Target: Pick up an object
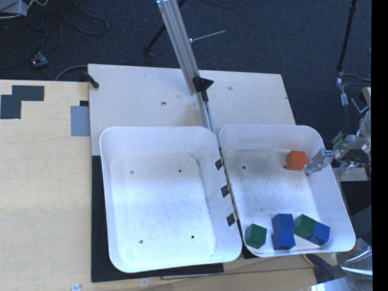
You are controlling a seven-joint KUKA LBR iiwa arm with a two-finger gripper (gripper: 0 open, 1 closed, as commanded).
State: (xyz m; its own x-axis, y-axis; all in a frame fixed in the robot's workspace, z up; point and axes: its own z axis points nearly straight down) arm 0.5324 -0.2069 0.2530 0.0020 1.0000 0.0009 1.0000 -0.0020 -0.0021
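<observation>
Gripper (pixel 316 162) sits at the right bin's (pixel 330 193) far rim, just beside the orange block (pixel 296 160); whether its fingers are spread, I cannot tell. Closing here risks nudging the block aside rather than straddling it.

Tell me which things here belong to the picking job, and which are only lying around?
Belong to the job:
- orange block, nearest the gripper
- two blue blocks
- two green blocks
- right bin, which holds all the blocks

Just lying about:
- left bin
- aluminium rail
- cables on the floor
- wooden table
</observation>
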